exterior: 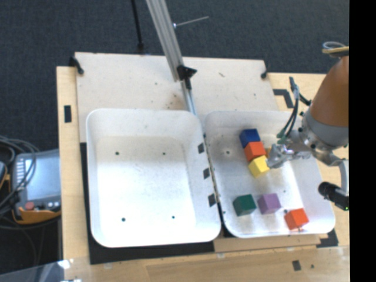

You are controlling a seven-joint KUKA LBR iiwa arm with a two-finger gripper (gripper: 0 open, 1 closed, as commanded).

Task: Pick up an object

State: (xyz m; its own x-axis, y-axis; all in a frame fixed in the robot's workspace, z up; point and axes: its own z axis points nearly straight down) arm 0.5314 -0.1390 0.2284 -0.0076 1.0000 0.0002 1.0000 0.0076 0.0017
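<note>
Right bin (235, 128): six cubes are held. A blue cube (249, 137), an orange cube (254, 151) and a yellow cube (258, 167) are ranged in a touching row; a green cube (244, 204), purple cube (269, 202) and second orange cube (296, 218) are set nearer the front rim. The gripper (276, 157) is seen just beside the yellow cube; its state cannot be told. Left bin (97, 134): adjacent.
</note>
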